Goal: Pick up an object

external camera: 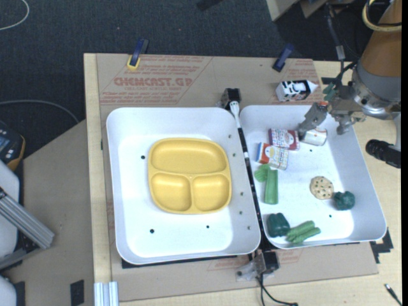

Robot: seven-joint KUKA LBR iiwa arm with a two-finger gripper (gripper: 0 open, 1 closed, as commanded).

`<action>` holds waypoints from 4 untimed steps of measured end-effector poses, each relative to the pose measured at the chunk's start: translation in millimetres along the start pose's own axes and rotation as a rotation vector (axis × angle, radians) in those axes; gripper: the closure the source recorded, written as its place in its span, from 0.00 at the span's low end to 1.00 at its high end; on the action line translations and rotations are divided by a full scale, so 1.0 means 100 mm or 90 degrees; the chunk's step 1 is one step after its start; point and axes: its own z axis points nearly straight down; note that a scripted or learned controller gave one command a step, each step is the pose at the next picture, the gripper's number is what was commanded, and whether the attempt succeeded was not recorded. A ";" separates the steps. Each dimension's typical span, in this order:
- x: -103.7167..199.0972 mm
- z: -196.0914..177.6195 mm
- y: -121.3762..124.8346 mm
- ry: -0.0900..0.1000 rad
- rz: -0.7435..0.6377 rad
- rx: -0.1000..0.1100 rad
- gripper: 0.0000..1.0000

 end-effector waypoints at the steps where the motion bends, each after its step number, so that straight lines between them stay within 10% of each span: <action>1: 0.00 -0.08 0.02 -0.001 -0.002 -0.009 0.00; 4: -0.11 1.54 0.01 0.001 -0.001 -0.010 0.00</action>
